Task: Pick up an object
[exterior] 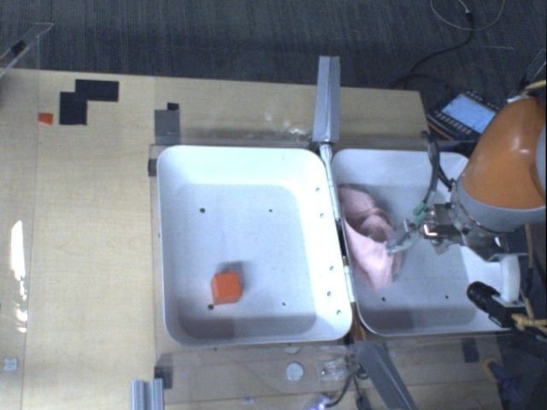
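Note:
A crumpled pink cloth (pixel 369 236) lies against the left wall of the right bin (pixel 427 314). An orange block (pixel 226 288) sits in the front part of the left bin (pixel 256 165). My gripper (pixel 402 244) reaches in from the right, low over the right bin, with its fingertips at the right edge of the pink cloth. The view is too small there to show whether the cloth sits between them. The orange band of the arm (pixel 511 165) hangs above the bin's right side.
A metal divider post (pixel 326 101) rises behind the seam between the two bins. Black blocks (pixel 84 99) and a small orange square (pixel 45 119) lie on the bench at far left. A tablet (pixel 466 114) and cables sit at the back right.

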Robot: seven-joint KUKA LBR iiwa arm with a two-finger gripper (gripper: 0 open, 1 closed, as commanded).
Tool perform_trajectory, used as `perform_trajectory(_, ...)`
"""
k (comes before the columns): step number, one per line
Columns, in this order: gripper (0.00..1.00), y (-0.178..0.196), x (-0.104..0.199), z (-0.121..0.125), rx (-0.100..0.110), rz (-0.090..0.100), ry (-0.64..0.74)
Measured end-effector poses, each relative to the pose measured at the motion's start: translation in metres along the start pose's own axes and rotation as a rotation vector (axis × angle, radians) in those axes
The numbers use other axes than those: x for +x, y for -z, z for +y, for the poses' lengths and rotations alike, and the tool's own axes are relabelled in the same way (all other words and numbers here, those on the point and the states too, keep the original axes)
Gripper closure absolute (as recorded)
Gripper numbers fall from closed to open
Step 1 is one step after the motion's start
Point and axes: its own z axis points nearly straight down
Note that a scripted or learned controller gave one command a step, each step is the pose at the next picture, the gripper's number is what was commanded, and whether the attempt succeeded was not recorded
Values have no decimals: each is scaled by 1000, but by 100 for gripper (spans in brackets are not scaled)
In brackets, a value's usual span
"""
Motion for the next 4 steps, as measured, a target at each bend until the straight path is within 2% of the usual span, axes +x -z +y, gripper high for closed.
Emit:
perform_trajectory(1, 0, -86, -19, 58, -1, 0, -71)
perform_trajectory(2, 0, -102, -50, 173, -11, -2, 87)
perform_trajectory(3, 0, -100, -18, 122, -20, -4, 152)
perform_trajectory(4, 0, -100, -18, 81, -25, -7, 305)
